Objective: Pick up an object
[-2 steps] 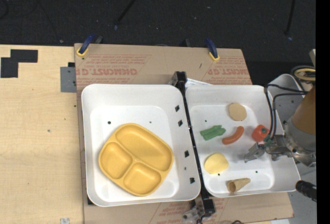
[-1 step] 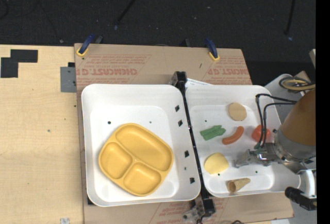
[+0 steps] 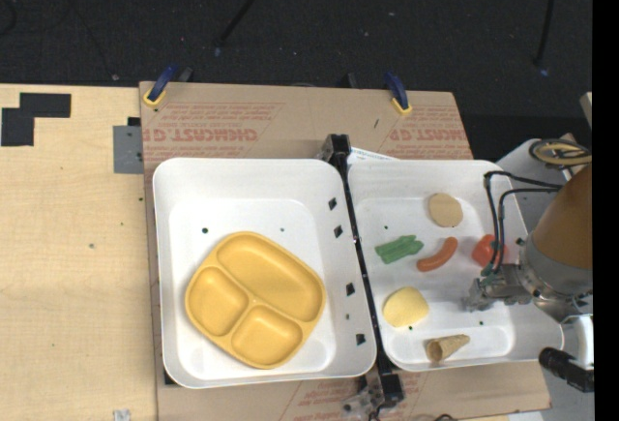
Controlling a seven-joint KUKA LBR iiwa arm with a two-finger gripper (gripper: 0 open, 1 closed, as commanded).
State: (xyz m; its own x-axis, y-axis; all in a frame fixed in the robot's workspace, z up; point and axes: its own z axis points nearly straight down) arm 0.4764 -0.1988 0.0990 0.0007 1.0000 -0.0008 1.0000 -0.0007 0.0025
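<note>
Yellow plastic fills most of the left bin (image 3: pixel 174 187): a three-part tray (image 3: pixel 254 297) lying flat, nothing in its wells. The pickable things are all in the right bin (image 3: pixel 406 179). A tan round (image 3: pixel 445 209) sits toward the far wall, a green piece (image 3: pixel 398 249) lies just beside an orange sausage (image 3: pixel 436 255) near the middle, a pale yellow lump (image 3: pixel 405 306) rests nearer the front, and a tan cone (image 3: pixel 446 345) lies at the front wall. A small red piece (image 3: pixel 483 250) sits close to the arm's cables.

The arm (image 3: pixel 571 235) reaches in from the right, and its hand (image 3: pixel 493 290) is low over the right side of that bin, between the red piece and the cone. Whether it is wide or narrow I cannot tell; the metal parts blur together, and nothing is visibly held.

My judgement is that the step in hand is choosing and closing on one item. The red piece is nearest, but it lies by the cables, so a clean descent there looks awkward. The yellow lump stands apart from its neighbours, which should leave room on both sides. The green piece and sausage lie so close that a grasp could nudge one while taking the other. Come down straight, centre over the chosen item, and close only once level with its widest part.
</note>
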